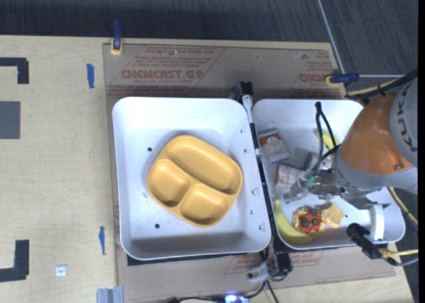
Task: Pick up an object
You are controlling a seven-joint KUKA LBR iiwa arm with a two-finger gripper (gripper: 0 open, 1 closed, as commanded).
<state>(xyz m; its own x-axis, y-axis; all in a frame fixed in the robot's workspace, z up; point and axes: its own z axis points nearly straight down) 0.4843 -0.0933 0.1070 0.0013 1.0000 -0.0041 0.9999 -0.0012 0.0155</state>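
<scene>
While the arm [382, 142] reaches in from three o'clock, its orange band sits over the right bin [352, 110] and the gripper [317, 183] hangs low among the clutter near that bin's middle. Whether its fingers are open or closed cannot be told, since the metal parts blur into the items beneath them, and nothing is clearly seen between them. Around the gripper lie several small things: a red and white packet [271, 143] at eleven o'clock, a grey flat piece [300, 160] just beside it, another red and white wrapper [286, 176] at nine o'clock, and an orange and red object [308, 219] at six o'clock, resting on a yellow dish [284, 227] at the bin's near edge. In the left bin [133, 162] a large yellow compartment tray [194, 179] lies upturned, well apart from the gripper.
</scene>
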